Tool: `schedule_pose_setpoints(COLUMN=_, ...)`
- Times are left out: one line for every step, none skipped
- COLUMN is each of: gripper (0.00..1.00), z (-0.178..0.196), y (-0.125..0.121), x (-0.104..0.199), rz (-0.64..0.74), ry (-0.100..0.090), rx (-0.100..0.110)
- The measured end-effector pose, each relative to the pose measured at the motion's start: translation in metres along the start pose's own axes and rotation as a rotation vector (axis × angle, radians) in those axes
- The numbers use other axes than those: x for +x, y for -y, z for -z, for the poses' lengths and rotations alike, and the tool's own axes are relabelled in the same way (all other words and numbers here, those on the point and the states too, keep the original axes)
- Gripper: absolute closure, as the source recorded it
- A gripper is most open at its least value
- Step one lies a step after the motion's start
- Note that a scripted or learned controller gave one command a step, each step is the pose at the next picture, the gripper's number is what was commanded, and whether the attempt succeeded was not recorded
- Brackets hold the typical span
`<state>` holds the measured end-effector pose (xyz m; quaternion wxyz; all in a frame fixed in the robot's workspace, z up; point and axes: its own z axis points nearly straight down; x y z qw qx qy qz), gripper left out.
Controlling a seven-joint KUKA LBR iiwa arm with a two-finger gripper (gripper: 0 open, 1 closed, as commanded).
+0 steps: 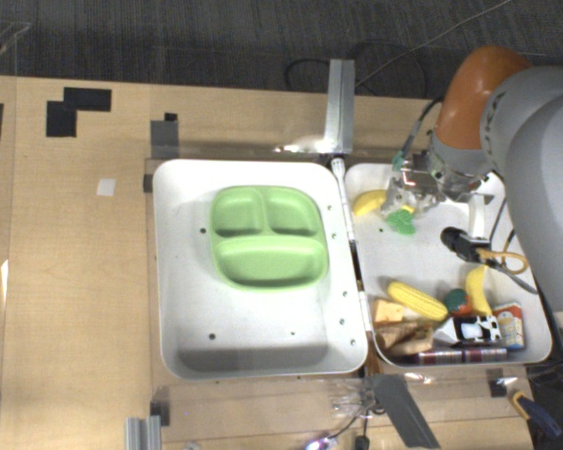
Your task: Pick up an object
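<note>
Hovering gripper (405,198) over green toy (401,221) near banana (367,202); finger state impossible to tell; nothing lifted yet.

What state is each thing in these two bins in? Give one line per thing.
Green tray: lying flat in the left bin, compartments bare.
Corn: lying in the right bin, on the pile at its near end.
Banana: lying near the right bin's right wall.
Yellow piece: lying by the divider, beside the end effector.
Green piece: lying under the end effector.
</note>
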<state>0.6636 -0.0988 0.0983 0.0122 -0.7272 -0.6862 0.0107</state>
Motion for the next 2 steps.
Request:
schedule_pose_setpoints(gripper=1.0, z=0.09, y=-0.002, x=0.043, rz=-0.061, ry=-0.001, rx=-0.04)
schedule_pose_setpoints(gripper=1.0, z=0.088, y=0.0, x=0.056, rz=0.052, ry=0.002, rx=-0.038)
